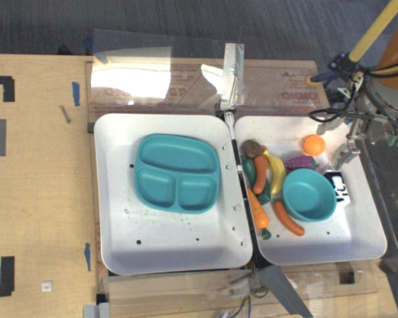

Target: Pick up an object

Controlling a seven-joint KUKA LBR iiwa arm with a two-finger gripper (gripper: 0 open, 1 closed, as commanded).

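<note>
1. We see white bins (113,197).
2. We see a teal tray (177,172) and teal bowl (308,195).
3. We see an orange ball (313,144), yellow banana (276,169), orange carrots (288,219).

Dark grey carpeted floor (186,12) along the top. Pale wooden bench (33,177) on the left, marked with black corner brackets (3,88) and bits of blue tape (75,93). Glare across clear plastic sheeting (152,78) at the bench's far edge.

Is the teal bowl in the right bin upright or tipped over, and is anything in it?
Upright and empty: the teal bowl shows its open mouth and bare teal inside. The toy food lies around it in the right bin.
</note>
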